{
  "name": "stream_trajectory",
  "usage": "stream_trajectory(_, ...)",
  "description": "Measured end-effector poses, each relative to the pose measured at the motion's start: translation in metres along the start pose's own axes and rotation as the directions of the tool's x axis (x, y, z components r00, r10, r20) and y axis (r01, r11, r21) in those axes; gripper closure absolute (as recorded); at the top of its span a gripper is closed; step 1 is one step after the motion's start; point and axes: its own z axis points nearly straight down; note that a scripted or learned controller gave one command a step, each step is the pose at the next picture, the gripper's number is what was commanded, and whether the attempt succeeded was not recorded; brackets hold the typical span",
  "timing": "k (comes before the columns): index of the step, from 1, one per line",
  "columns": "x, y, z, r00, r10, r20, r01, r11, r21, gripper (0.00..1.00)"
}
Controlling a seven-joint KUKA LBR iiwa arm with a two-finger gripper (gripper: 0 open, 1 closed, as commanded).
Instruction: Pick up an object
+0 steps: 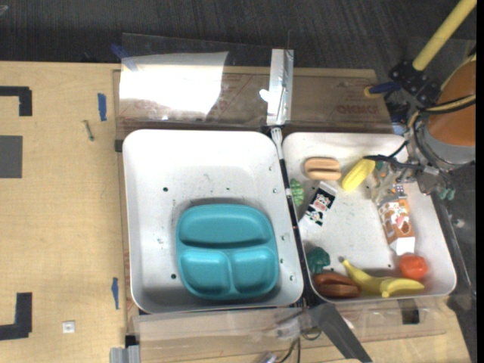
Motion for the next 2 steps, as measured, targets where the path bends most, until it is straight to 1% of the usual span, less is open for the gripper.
stream_trajectory(1, 0.0, 0.0, 0.001, 1.0, 0.0, -0.002, 0.0, 1.0, 0.0, 0.0)
stream_trajectory(2, 0.055, -0.006, 0.013, 1.0, 0.022, -0.014, -0.022, 1.0, 0.003, 0.0)
